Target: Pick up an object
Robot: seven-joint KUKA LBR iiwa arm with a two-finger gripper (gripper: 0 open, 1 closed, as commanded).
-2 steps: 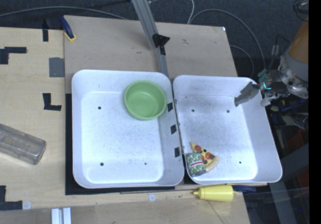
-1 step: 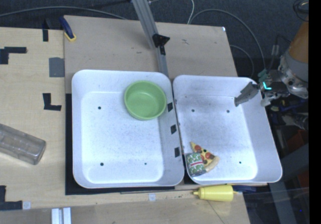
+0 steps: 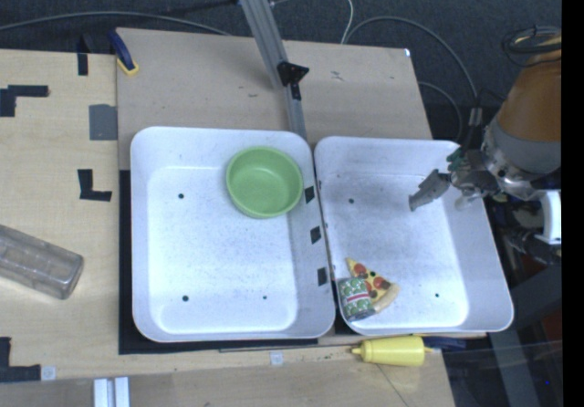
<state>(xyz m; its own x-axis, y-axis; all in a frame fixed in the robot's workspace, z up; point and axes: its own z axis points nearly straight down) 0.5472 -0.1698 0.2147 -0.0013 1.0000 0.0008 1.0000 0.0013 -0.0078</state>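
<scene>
A: How far along is the pick looking?

B: Barely begun, I'd judge. The arm (image 3: 534, 118) is reaching in over the right bin (image 3: 474, 241), and the gripper (image 3: 431, 191) is hovering above bare floor with its fingers spread and nothing between them.

A: So what is left?

B: Everything: choosing a thing, descending, closing, lifting.

A: What is lying there to take?

B: The green bowl (image 3: 264, 181) is sitting upright at the back of the left bin (image 3: 164, 241). Smaller, a pizza-slice toy (image 3: 365, 288) is lying flat in the right bin's front left corner, well apart from the gripper.
</scene>
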